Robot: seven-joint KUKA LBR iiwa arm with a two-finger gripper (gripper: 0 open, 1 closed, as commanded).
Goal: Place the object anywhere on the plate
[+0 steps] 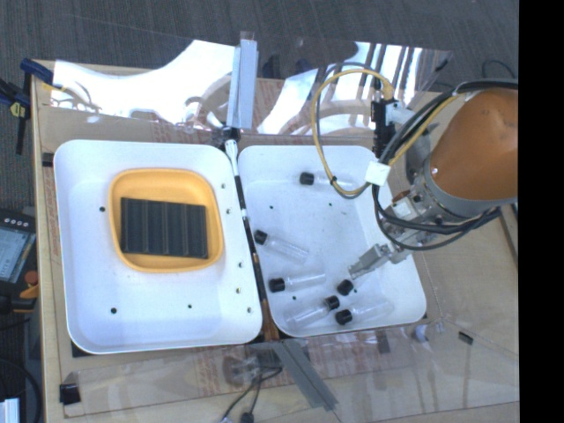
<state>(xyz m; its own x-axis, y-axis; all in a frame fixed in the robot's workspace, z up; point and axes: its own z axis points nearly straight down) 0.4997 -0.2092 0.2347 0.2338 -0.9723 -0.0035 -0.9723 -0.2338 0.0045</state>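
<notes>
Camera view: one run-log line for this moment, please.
gripper: over right bin, near capped vials | grasp: none visible | yellow plate: left bin, no vial on it

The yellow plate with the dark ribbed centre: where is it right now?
The yellow plate lies in the left white bin, toward its far side, across the divider from the right white bin holding the clear black-capped vials.

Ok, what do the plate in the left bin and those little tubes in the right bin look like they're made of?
The plate looks like matte yellow plastic, hedged: even colour, soft rounded rim, no glare. Its dark ribbed insert could be rubber or plastic; I cannot tell which. The tubes look like clear plastic or glass, since the white bin shows through them, with black caps, probably plastic.
</notes>
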